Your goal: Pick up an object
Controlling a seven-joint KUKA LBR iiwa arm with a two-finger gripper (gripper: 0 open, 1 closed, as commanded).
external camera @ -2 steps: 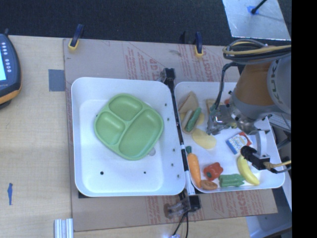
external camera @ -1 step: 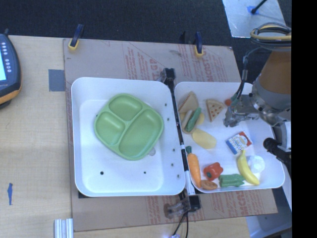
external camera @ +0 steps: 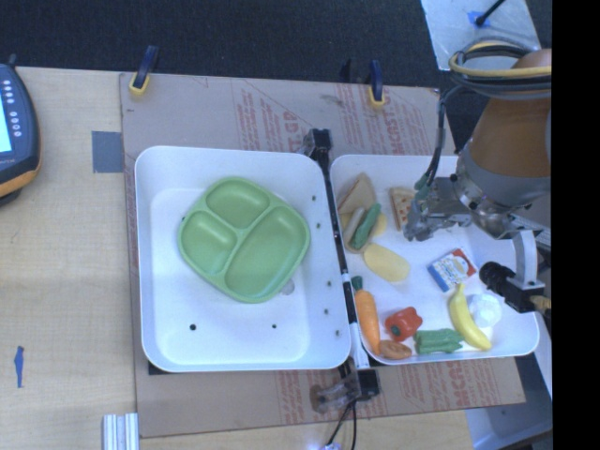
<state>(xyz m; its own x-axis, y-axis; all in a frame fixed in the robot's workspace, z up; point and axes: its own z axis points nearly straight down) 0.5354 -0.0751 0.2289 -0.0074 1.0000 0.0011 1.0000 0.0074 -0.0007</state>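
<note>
My gripper (external camera: pixel 424 221) hangs over the back of the right bin (external camera: pixel 525 345), just right of a tan cracker (external camera: pixel 401 204) and left of the blue and red packet (external camera: pixel 450 268). Toy foods lie in this bin: a brown bread slice (external camera: pixel 356 195), a green pickle (external camera: pixel 366 225), a yellow potato-shaped piece (external camera: pixel 386 262), an orange carrot (external camera: pixel 367 317), a red pepper (external camera: pixel 404 322), a green vegetable (external camera: pixel 438 341), a banana (external camera: pixel 466 319) and a white lump (external camera: pixel 486 307). Nothing is seen in the gripper.
The left bin (external camera: pixel 159 336) holds a green divided plate (external camera: pixel 246 238). The grey and orange arm (external camera: pixel 506 139) covers the right bin's back right corner. A black handheld unit (external camera: pixel 14 129) lies at the far left of the bench. Clamps (external camera: pixel 376 90) pin the cardboard.
</note>
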